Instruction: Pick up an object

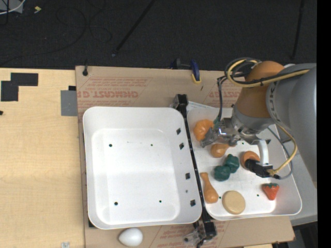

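My gripper (213, 137) is low in the right bin (289, 203), near its upper left part. It sits between an orange rounded piece (202, 128) on its left and a smaller orange-brown piece (219, 150) just below it. Whether it touches either one is unclear. A dark green lumpy object (227, 168) lies below these. Toward the bin's front lie a tan gourd-shaped piece (208, 188), a round beige disc (234, 202) and a red strawberry (270, 190). Another orange piece (249, 156) lies to the right of the green one.
The left bin (93, 138) stands beside the right one, with a black divider rail (188, 154) between them. A white egg (130, 236) rests outside on the cardboard in front of the left bin. The arm's grey body (295, 107) looms over the right bin's far right.
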{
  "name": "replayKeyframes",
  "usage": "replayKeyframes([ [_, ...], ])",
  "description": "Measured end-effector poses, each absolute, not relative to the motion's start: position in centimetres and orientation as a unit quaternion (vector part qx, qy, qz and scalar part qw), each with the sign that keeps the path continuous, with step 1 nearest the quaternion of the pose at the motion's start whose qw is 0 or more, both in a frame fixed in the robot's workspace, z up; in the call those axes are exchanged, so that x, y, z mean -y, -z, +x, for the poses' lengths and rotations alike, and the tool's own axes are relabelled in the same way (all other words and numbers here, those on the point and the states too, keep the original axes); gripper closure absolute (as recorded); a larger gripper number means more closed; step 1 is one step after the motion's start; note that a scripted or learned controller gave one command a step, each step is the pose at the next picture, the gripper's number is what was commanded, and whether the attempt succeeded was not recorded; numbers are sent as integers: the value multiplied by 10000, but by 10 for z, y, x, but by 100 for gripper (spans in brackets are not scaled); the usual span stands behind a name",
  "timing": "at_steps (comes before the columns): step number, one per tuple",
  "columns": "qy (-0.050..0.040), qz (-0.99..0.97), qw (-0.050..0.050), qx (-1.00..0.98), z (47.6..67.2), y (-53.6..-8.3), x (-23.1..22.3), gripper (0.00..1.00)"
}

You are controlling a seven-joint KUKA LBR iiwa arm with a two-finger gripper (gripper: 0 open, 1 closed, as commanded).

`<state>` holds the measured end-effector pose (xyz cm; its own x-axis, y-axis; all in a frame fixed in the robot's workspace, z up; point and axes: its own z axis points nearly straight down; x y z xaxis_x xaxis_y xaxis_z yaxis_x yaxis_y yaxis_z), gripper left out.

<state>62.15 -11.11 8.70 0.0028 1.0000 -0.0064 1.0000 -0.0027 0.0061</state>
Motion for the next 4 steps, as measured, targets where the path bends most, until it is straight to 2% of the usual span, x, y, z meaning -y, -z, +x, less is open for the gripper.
replayKeyframes([
  [1, 7, 7070, -7, -7072, 644, -88, 136, 0],
  [2, 22, 7078, -35, -7064, 643, -97, 136, 100],
  [3, -26, 7047, 13, -7095, 645, -194, 63, 100],
  [4, -8, 7047, -6, -7095, 630, -231, -15, 100],
])
